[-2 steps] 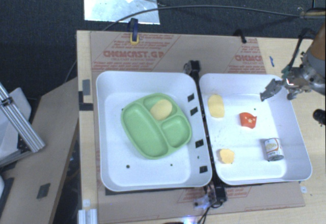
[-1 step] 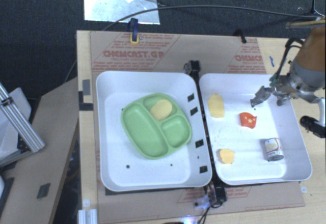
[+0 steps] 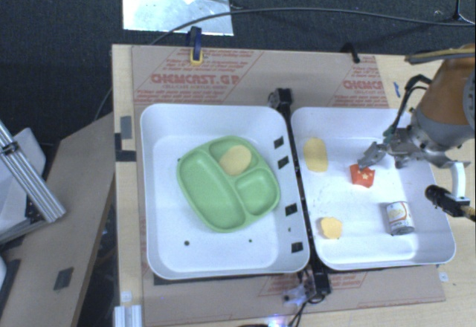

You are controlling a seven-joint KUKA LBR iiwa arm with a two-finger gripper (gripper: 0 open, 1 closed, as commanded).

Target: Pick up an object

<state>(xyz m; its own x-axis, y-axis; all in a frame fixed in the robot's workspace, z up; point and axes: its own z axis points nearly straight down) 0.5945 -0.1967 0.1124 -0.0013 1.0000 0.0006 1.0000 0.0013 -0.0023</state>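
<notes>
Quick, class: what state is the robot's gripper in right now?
Gripper: just above the red object; open or shut cannot be told.

The bench is seen by a single fixed camera set high above it, looking down at a slant from the near edge toward twelve o'clock. Both white bins, the left bin [image 3: 160, 192] and the right bin [image 3: 424, 232], are taken in whole from a moderate distance. The grey arm [image 3: 446, 106] is caught entering at three o'clock.
</notes>
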